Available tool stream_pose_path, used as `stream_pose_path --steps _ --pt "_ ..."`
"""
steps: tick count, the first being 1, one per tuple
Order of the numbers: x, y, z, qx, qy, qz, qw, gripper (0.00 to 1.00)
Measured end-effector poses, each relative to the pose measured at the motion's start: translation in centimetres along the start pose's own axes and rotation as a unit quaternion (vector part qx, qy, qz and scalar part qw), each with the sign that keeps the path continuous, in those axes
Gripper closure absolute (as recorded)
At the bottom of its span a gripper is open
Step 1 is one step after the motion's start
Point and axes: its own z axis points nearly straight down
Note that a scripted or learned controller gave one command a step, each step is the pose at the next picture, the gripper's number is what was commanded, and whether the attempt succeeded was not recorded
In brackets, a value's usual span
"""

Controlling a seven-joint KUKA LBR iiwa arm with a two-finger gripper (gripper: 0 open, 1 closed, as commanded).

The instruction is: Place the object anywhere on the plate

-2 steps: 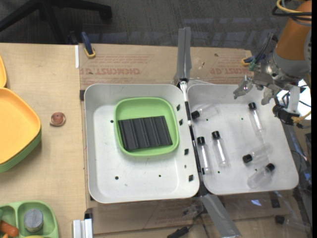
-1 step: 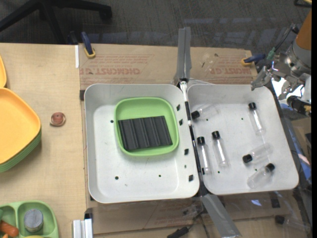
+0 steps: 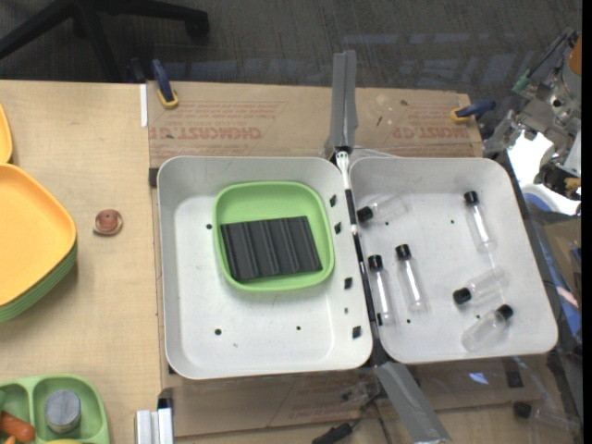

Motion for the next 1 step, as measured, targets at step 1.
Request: stream_pose_path --steps 1 --pt "-0.72 -0.09 -0.50 0.001 -0.001 0.054 0.9985 0.00"
